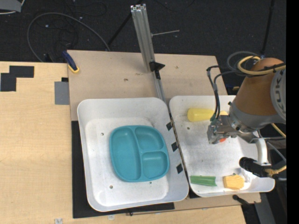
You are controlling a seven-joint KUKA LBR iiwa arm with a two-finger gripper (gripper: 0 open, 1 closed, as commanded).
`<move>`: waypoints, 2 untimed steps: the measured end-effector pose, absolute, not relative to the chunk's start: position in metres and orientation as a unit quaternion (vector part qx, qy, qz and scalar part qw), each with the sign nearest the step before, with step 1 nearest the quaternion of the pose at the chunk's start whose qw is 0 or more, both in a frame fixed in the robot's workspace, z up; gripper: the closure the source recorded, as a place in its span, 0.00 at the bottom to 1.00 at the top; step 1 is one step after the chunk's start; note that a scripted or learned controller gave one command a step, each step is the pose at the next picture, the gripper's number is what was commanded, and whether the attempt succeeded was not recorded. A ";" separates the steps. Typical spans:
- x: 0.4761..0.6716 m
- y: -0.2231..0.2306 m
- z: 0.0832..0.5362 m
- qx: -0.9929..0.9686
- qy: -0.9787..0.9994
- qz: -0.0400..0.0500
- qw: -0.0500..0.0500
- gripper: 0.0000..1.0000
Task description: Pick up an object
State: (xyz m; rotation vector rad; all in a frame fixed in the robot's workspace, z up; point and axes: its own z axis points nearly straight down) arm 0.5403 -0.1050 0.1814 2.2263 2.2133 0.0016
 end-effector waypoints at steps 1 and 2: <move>0.541 -0.106 0.227 0.707 0.707 0.001 0.001 1.00; 0.559 -0.058 0.237 0.705 0.709 0.000 -0.001 1.00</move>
